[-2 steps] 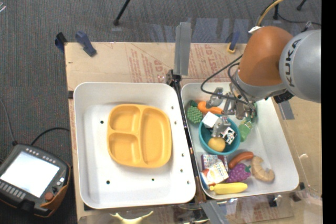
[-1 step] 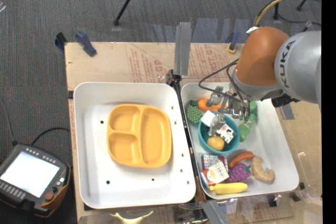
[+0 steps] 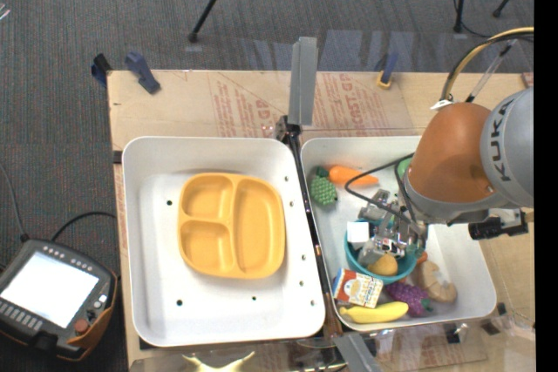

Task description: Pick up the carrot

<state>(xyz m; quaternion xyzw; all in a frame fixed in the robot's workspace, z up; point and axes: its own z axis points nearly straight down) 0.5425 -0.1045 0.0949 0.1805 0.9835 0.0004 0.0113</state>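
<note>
The orange carrot (image 3: 351,176) with a green top lies in the right bin (image 3: 336,151), near its far left corner. My gripper (image 3: 390,233) hangs lower in the same bin, over a teal bowl (image 3: 359,259), a short way to the near right of the carrot and apart from it. The grey arm with its orange band (image 3: 449,157) covers the right part of the bin.
A yellow divided plate (image 3: 231,224) sits in the left bin (image 3: 148,187). In the right bin lie a green bumpy fruit (image 3: 323,188), a small carton (image 3: 357,287), a banana (image 3: 375,313), purple grapes (image 3: 407,295) and a brown item (image 3: 433,281). A tablet (image 3: 48,292) rests at the lower left.
</note>
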